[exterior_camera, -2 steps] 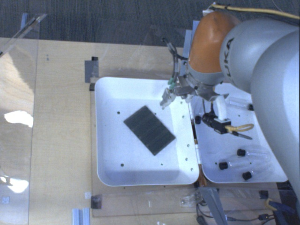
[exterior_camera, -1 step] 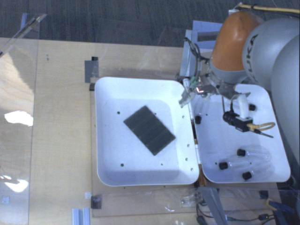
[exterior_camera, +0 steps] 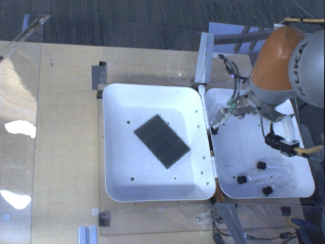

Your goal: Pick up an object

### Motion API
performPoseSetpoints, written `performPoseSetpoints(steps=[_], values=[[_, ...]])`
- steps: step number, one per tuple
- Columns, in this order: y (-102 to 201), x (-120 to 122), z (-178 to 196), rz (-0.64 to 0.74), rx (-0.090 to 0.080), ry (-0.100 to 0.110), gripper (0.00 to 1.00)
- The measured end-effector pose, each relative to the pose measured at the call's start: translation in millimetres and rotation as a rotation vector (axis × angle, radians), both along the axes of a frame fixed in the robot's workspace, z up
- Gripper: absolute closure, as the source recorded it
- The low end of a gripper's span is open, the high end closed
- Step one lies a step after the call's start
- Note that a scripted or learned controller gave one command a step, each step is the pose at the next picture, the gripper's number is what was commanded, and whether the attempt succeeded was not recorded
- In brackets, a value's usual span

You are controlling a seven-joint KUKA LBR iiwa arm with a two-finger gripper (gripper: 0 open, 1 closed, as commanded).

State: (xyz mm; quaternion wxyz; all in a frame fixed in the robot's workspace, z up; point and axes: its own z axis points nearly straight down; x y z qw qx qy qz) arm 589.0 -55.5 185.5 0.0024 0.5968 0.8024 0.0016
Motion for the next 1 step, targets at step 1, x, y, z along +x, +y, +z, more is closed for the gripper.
performPoseSetpoints(steps=[1], values=[[50.4,16.4,0.1,0.015,0.001,-0.001,0.00]])
